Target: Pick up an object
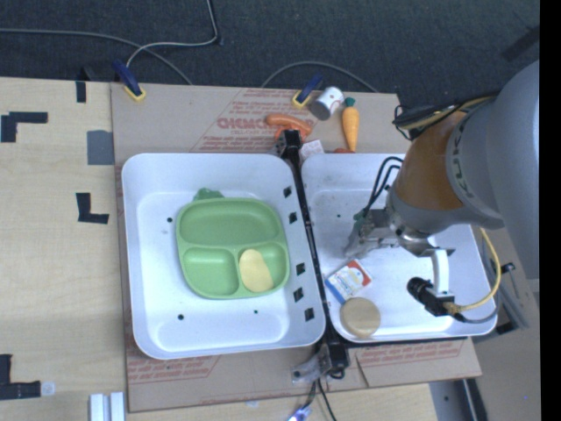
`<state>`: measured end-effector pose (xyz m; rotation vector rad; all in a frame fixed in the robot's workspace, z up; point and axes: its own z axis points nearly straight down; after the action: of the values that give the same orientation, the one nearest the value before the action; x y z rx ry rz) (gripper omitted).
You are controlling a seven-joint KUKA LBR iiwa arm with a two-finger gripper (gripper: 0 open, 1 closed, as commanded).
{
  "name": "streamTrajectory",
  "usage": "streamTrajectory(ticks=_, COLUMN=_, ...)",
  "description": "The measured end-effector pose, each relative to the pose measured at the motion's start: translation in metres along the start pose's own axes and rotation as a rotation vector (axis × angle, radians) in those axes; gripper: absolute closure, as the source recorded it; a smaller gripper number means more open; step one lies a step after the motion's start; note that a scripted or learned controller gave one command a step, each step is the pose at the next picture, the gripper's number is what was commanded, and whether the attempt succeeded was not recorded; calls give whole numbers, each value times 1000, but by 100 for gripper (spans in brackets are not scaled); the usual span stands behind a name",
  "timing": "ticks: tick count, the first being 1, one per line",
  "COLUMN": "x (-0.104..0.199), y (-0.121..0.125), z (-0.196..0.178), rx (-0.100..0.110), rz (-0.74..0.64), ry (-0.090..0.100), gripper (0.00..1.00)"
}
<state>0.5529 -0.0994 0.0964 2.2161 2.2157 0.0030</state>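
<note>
Two shallow white bins sit side by side on the bench. The left bin (149, 191) holds a green divided plate (232, 246) at its centre, and a pale yellow oval piece (256, 270) lies in the plate's compartment at five o'clock. The right bin (337, 172) is the one I am reaching into. At its six o'clock edge sits a round tan disc (359, 317), like a small bun or lid. Just beside the disc, toward eleven o'clock from it, lies a small flat packet (350, 280), white with red and blue print.

The packet lies flat with its long axis running from about eight o'clock to two o'clock; I cannot tell which end is its top.

My claw (361, 235) hangs over the middle of the right bin, just at twelve o'clock from the packet, tips pointing toward the divider at nine o'clock. The metal parts blur together there, so I cannot tell how wide it stands, and I see nothing clearly gripped.

Beyond the bins at twelve o'clock, on the cardboard, lie a toy carrot (350, 123) and a small white cup (328, 102).
</note>
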Motion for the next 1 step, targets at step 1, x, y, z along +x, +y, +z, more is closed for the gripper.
streamTrajectory(ticks=1, x=0, y=0, z=0, rx=1, rz=0, ry=0, gripper=0)
